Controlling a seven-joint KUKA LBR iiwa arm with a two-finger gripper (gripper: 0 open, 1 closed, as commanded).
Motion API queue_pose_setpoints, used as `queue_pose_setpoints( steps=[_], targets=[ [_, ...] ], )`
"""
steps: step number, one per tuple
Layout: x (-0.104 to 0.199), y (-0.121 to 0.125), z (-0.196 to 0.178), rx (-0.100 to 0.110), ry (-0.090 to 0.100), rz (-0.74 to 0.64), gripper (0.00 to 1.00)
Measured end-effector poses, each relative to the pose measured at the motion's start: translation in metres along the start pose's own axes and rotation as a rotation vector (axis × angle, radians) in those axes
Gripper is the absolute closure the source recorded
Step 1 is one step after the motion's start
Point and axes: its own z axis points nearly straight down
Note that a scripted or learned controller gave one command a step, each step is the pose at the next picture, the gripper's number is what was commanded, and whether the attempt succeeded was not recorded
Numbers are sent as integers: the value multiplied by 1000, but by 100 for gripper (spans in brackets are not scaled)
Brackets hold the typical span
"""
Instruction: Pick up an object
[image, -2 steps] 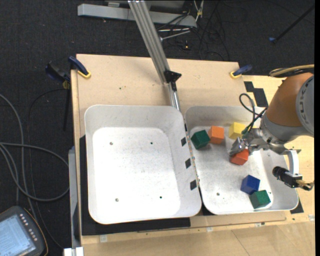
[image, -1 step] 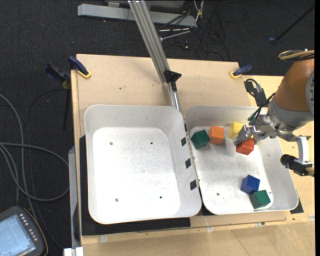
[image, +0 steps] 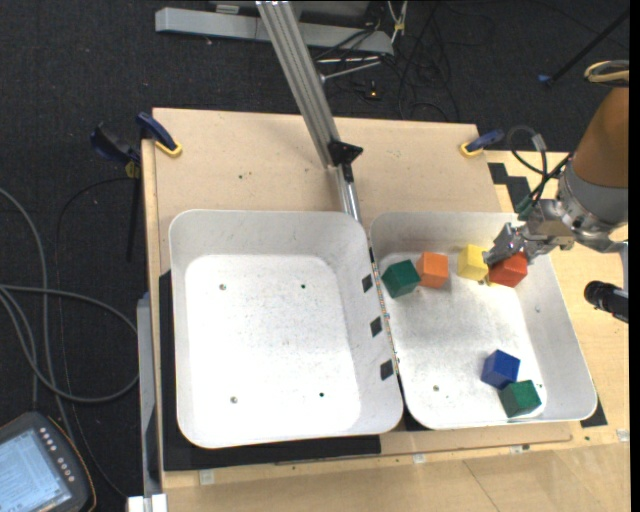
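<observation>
The right bin (image: 560, 330) holds several blocks. Along its far part sit a green block (image: 400, 277), an orange block (image: 434, 269) and a yellow block (image: 472, 262) in a row. A red block (image: 511, 271) lies just right of the yellow one. My gripper (image: 503, 254) hangs directly over the red block's upper left side, touching or nearly touching it, and its body hides part of the block. Near the bin's front right corner a blue block (image: 500, 367) rests beside a second green block (image: 520, 398).
The left bin (image: 190, 300) stands beside the right one, divided from it by their raised rims (image: 380, 310). A metal pole (image: 305, 85) slants in from the top to the bins' far edge. Clamps (image: 160, 135) sit at the bench's back corners.
</observation>
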Motion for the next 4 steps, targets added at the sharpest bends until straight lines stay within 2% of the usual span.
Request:
queue_pose_setpoints(
  steps=[1, 2, 4],
  targets=[
    [2, 2, -43, 1, 1, 0, 100],
    [58, -14, -42, 7, 4, -4, 100],
    [166, -16, -17, 9, 4, -4, 100]
  ],
)
